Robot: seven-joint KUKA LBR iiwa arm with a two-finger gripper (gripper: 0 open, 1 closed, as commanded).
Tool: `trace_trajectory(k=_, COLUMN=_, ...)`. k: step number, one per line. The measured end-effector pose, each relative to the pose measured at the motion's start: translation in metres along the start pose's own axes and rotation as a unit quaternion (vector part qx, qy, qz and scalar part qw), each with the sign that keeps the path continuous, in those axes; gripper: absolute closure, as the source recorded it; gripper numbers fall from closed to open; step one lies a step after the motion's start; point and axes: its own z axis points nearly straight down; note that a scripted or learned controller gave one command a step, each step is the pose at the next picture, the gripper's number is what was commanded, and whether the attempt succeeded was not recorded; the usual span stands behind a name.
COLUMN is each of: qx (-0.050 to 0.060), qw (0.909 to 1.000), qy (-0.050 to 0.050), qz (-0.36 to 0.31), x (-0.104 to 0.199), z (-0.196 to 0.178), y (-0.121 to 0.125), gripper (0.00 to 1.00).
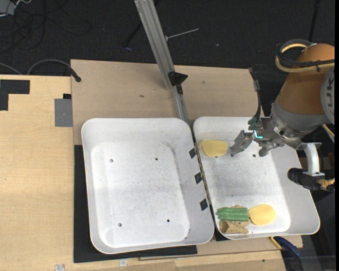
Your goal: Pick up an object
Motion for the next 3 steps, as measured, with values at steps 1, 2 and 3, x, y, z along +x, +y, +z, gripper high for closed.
trace_trajectory(k=1, qx=-0.002, qw=1.0000, qy=0.000, qz=0.001, x=-0.001, z=-0.002, y=0.001, gripper=0.00)
trace_trajectory(k=2, qx=0.001, qw=1.0000, qy=0.000, qz=0.001, x=0.003, z=0.062, y=0.003, gripper=0.00)
trace_trajectory(k=3, qx=0.001, qw=1.0000, qy=0.000, qz=0.001, x=0.004, z=0.116, y=0.001, gripper=0.00)
